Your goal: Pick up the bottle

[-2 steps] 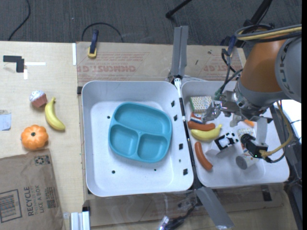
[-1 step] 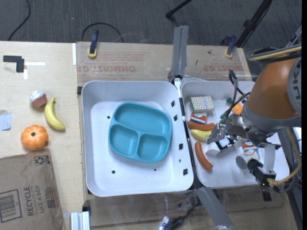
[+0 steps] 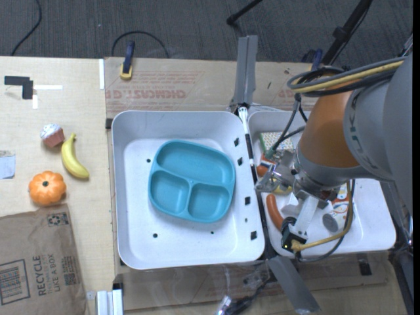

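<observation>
Where the arm stands: arm (image 3: 341, 143) reaches low into the right bin (image 3: 380, 215), wrist turned down. I judge this a grasp approach, as the task's thing should lie in this bin.
Gripper: gripper (image 3: 275, 181) sits close to the wall shared with the left bin (image 3: 131, 195). The wrist covers it from above, so I cannot tell how far open it is or whether it has hold of anything.
Bottle: hidden by the wrist, I judge. Its place cannot be told beyond the right bin, beneath or close by the gripper.
Printed thing: white and orange printed thing (image 3: 340, 199) pokes out on the gripper's side away from the shared wall, partly under the wrist. It may be the bottle's label, but it is too covered to say.
Sausage: orange sausage (image 3: 272, 210) lies just beside the gripper, along the shared wall toward the bench's near edge. It is close enough to be caught by mistake.
Grey disc: grey disc (image 3: 330, 223) lies near the gripper, away from the shared wall and apart from the sausage.
Blue plate: blue plate (image 3: 192, 180) sits well apart from the gripper, alone in the left bin. It plays no part in the task.
Bench fruit: banana (image 3: 73, 157) and pumpkin (image 3: 47, 188) lie well apart from the gripper, outside both bins.
Progress: lift not confirmed. I judge the task is at the reach or closing step.
Risk: things are crowded around the gripper, so a wrong pick is likely.
</observation>
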